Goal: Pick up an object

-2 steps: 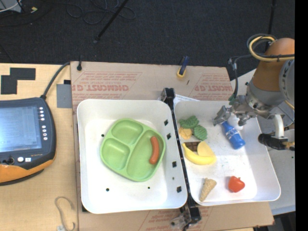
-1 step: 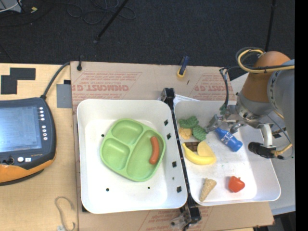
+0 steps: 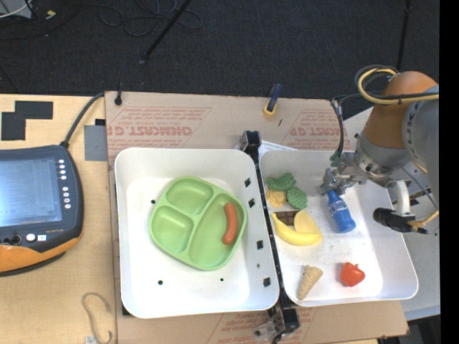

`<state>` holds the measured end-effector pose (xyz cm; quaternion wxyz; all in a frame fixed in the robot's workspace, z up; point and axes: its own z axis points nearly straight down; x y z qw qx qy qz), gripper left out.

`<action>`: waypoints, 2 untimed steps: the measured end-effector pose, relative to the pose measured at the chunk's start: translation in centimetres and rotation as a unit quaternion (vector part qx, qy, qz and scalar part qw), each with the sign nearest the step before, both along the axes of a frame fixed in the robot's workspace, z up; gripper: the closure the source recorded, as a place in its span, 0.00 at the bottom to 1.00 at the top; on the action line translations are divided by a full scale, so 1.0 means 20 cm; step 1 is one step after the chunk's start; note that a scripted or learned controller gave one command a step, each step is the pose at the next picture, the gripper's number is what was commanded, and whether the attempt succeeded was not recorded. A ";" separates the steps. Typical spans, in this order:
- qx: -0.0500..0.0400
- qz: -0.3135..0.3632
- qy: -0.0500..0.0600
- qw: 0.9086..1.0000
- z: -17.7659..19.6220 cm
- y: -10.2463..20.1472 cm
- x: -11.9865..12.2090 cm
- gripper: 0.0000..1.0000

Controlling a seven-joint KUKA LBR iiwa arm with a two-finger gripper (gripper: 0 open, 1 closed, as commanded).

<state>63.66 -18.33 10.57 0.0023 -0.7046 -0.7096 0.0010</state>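
Observation:
The right bin holds several toys. A blue bottle lies near its middle, pointing up-left. My gripper hangs at the bottle's upper end, right over its cap and touching or nearly touching it. West of the bottle lie a yellow banana, a dark brown piece and a green leafy toy. An ice cream cone and a red strawberry-like toy lie near the bin's front.
The left bin holds a green divided plate with a red sausage in it. A black divider separates the bins. A control pendant sits at the far left. A blue and yellow clamp stands behind the bins.

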 end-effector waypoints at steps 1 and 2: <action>-0.001 -0.003 -0.004 1.000 0.27 0.04 0.02 1.00; -0.002 -0.003 -0.004 1.000 0.50 0.01 0.02 1.00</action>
